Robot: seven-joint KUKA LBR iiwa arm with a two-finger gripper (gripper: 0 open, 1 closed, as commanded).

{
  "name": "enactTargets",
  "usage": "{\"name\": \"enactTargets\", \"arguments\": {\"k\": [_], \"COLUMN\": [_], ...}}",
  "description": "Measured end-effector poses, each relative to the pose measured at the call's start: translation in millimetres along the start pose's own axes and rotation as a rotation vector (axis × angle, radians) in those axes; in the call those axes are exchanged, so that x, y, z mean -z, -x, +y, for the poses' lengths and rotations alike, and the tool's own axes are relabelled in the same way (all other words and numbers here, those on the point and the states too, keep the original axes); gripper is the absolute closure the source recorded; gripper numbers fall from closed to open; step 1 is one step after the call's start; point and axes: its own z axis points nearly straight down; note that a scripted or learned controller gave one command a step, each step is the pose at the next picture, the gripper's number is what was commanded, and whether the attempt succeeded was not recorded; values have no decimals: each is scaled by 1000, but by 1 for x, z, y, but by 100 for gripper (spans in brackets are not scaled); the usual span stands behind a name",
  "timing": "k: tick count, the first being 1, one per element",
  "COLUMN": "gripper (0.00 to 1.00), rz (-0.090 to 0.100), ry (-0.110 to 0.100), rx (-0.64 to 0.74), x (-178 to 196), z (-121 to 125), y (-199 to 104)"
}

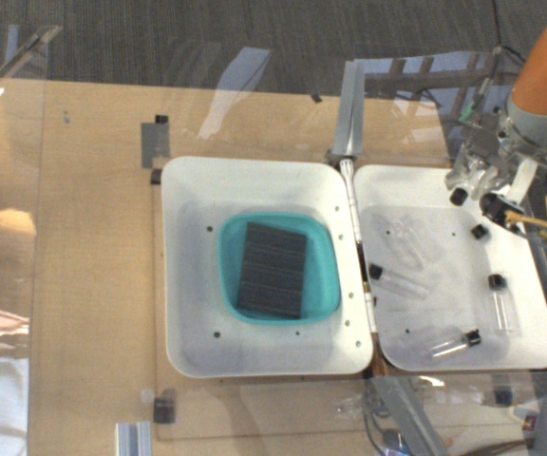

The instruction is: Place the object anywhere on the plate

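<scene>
A dark ridged block (273, 271) lies on the teal plate (325, 297) in the left bin (188, 255), well apart from the pincer (475, 186) at the right bin's (539, 345) far edge.

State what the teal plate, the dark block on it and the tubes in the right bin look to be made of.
Teal plate: likely plastic, smooth with a soft sheen, uniform colour. Dark block: matte, ridged surface, perhaps foam or rubber; hard to tell. Tubes: clear plastic or glass, see-through bodies with black caps.
</scene>
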Motion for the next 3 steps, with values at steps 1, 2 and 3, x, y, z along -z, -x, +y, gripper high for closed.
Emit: {"name": "enactTargets", "arguments": {"k": [1, 2, 3], "gripper": [100, 100, 100], "rz": [1, 4, 0], "ry": [-4, 0, -7], "rx": [90, 62, 69], "x": [-28, 89, -2], "z": [-46, -140, -184], "y": [-58, -138, -194]}}
